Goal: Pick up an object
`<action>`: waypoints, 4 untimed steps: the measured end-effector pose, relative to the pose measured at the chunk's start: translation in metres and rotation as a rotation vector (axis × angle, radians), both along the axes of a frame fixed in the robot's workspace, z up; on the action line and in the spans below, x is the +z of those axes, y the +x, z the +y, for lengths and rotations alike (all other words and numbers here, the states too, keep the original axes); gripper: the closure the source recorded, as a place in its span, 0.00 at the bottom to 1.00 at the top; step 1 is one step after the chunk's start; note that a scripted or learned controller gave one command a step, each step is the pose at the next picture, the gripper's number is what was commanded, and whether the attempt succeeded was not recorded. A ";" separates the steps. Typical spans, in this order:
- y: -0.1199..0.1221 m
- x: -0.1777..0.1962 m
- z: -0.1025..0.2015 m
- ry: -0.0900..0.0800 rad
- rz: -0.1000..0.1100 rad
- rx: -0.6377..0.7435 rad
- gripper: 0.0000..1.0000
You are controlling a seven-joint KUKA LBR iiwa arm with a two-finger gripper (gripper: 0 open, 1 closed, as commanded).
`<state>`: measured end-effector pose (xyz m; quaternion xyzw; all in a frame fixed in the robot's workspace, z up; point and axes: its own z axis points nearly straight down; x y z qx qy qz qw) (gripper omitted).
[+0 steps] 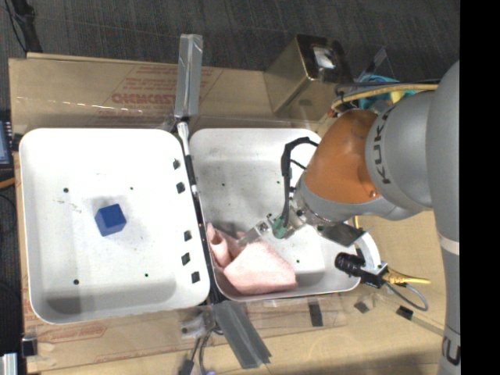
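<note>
A single camera hangs above the bench and looks down on it at a slant, far enough off to take in both white bins whole. The left bin and the right bin lie side by side across the middle of the picture. Dark floor shows beyond the bench's far edge at the top. The arm comes in from the right side, bulking large because it rises toward the camera.
</note>
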<state>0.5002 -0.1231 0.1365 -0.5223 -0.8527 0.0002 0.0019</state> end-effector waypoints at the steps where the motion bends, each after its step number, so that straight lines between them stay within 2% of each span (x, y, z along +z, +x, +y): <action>1: 0.019 -0.026 -0.088 0.000 0.000 -0.072 0.00; 2: 0.033 -0.045 0.014 0.000 0.000 0.096 0.00; 3: 0.096 -0.045 0.020 0.000 -0.001 0.157 0.00; 4: 0.096 -0.036 0.021 0.001 0.002 0.163 1.00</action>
